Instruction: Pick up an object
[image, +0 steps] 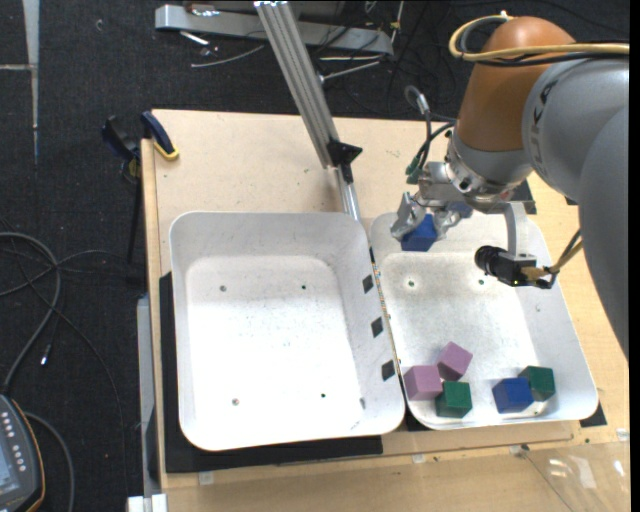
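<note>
Starting way over on the left, there's a clamp (140, 135) with a yellow handle sitting at the bench's (240, 160) back corner. Next comes the left bin (190, 240), just plain white plastic with some specks on the floor. A grey metal pole (305, 85) slants down to the spot where the two bins meet.

Then the right bin (560, 330), and that's where my stuff is. My pincer (420, 225) is up over its back left corner, and I've got a blue block (421, 236) pinched between the fingers, lifted off the bin floor.

Down at the front of that bin is the rest: two purple blocks (422, 381) touching each other, a green block (454, 399) right in front of them, then a blue cube (512, 394) with another green cube (540, 381) just beside it.
</note>
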